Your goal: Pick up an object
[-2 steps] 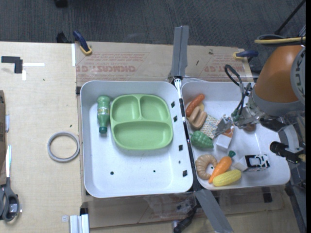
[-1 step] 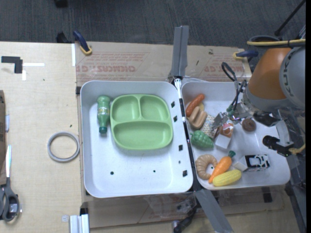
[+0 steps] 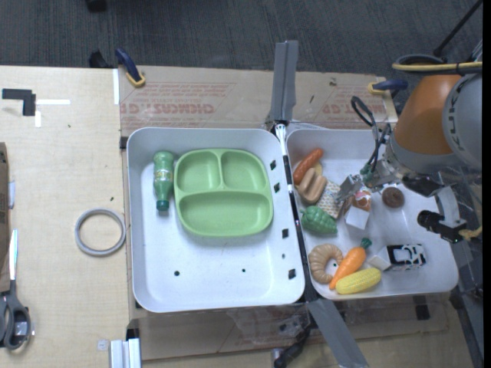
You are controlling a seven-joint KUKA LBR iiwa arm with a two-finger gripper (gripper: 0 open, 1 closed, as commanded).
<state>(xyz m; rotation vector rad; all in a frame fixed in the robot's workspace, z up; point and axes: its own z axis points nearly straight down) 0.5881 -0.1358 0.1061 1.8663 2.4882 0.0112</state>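
The right bin (image 3: 441,282) holds several toy foods: a hot dog (image 3: 311,181), an orange-red sausage (image 3: 308,162), a green leafy piece (image 3: 318,221), a pretzel (image 3: 324,259), a carrot (image 3: 350,263), a yellow corn cob (image 3: 358,282), a brown cookie (image 3: 393,198), a white block (image 3: 357,219) and a black-and-white toy (image 3: 405,255). My gripper (image 3: 351,188) hangs low over the middle of this bin, beside a speckled cracker (image 3: 331,200) and a small red-and-white item (image 3: 362,200). Nothing is visibly lifted.
The left bin (image 3: 207,278) carries a green divided plate (image 3: 224,192) and a green bottle (image 3: 163,179) lying along its left side. On the bench to the left lie a tape ring (image 3: 100,231) and scissors (image 3: 14,317). A blue clamp (image 3: 130,66) sits at the back.
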